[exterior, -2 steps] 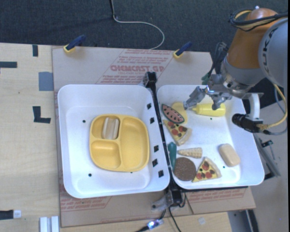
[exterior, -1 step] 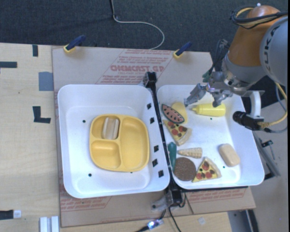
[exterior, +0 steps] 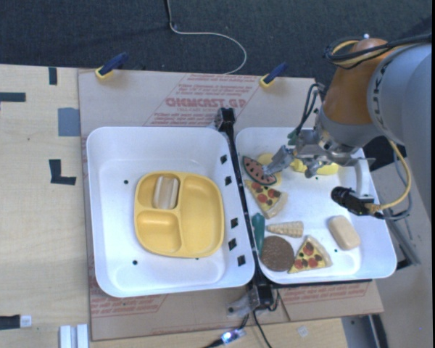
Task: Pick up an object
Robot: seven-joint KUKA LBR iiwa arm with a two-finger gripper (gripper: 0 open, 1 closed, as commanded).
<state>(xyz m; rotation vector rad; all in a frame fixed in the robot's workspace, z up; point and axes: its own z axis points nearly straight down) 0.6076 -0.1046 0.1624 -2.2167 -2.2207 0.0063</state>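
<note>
My gripper [exterior: 293,164] hangs low over the back of the right bin [exterior: 380,267], reaching in from the right. Its two fingers [exterior: 275,160] are spread, so it is open. A yellow toy piece [exterior: 328,169] lies partly hidden right under it. A watermelon slice [exterior: 254,171] lies just left of the fingers, with a pizza slice [exterior: 269,200] in front of it. Nearer the front edge lie a pale wedge [exterior: 286,229], a brown round patty [exterior: 277,253], a second pizza slice [exterior: 311,256] and a tan bread roll [exterior: 344,232].
The left bin [exterior: 109,151] holds a yellow divided plate [exterior: 196,220] with a tan piece [exterior: 165,191] in its back compartment. A green item [exterior: 258,230] lies along the divider between the bins. A black cable fitting [exterior: 351,200] hangs off the arm over the right bin.
</note>
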